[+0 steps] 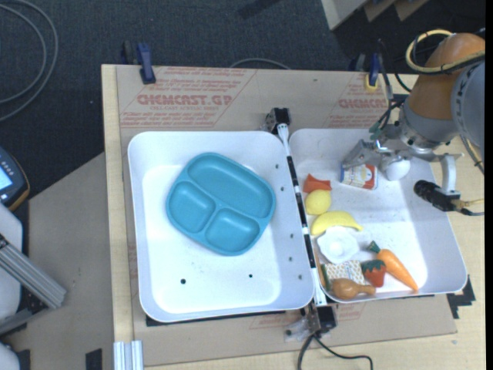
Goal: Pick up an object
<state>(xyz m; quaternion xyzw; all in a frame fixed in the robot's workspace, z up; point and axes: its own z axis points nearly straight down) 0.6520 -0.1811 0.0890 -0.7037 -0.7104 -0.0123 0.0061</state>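
I see the arm (443,83) reaching in from the right over the far part of the right bin (431,230), its orange band above the grey wrist. The gripper (363,160) sits low near the bin's back wall, right at a small white carton with red print (360,177). The carton lies just below and against the grey fingers, but I cannot tell whether they are spread, pressed together, or pinching it; the wrist hides the gap from my angle.

The other pieces lie along the right bin's left wall, apart from the gripper: an orange-red piece (316,183) at the top, then a yellow lemon (317,202), a banana (337,222), a white round piece (339,246), a patterned cracker-like block (344,272), a brown drumstick (351,288), a strawberry (374,271) and a carrot (399,269) toward the near corner.

In the left bin (154,206) a blue divided plate (221,203) rests tilted toward the middle, with nothing on it
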